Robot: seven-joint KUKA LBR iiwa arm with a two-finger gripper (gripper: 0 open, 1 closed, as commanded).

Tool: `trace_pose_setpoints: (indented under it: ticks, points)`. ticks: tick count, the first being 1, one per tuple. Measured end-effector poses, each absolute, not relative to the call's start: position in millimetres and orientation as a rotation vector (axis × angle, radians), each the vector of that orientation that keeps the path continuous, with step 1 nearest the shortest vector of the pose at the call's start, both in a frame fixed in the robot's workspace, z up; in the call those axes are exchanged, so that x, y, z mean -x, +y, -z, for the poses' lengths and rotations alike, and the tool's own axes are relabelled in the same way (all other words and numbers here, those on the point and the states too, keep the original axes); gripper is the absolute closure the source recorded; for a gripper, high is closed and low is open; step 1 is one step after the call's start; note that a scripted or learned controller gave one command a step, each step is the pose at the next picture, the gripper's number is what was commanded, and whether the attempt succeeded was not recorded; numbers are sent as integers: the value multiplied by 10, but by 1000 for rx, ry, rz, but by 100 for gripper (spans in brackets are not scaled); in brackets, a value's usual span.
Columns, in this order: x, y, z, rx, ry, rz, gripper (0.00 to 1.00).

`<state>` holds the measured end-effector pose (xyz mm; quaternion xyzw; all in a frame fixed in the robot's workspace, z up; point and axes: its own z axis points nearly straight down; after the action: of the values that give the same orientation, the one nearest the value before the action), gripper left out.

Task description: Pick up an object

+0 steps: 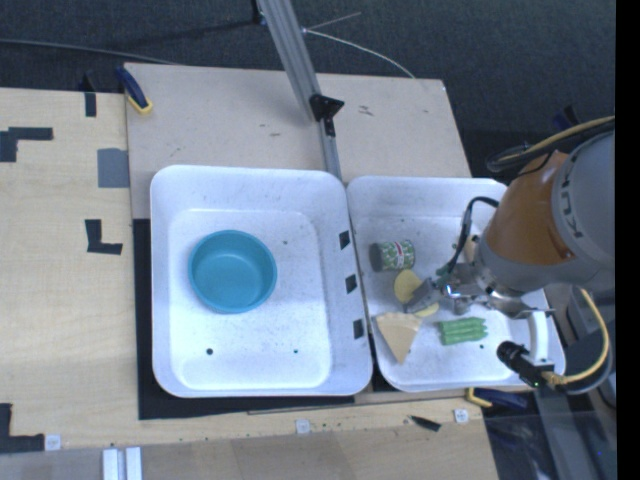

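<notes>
Speckled white bins [250,193], round blue bowl [233,271], tan wedge [397,335], gripper [447,294] state unclear

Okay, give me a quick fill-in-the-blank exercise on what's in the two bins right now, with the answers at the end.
1. The blue bowl sits in the ____ bin as the camera sees it.
2. The green can lies on its ____.
3. The gripper is over the ____ bin, near the yellow pieces.
4. The flat green object lies ____ of the tan wedge in the picture.

Missing words: left; side; right; right
</notes>
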<state>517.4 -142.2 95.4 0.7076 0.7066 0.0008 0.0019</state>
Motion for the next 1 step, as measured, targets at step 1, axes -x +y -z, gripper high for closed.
trace_pose_setpoints:
  ticks: [1]
  points:
    - [-5148, -1400, -1030, -2222, 2227, 4, 100]
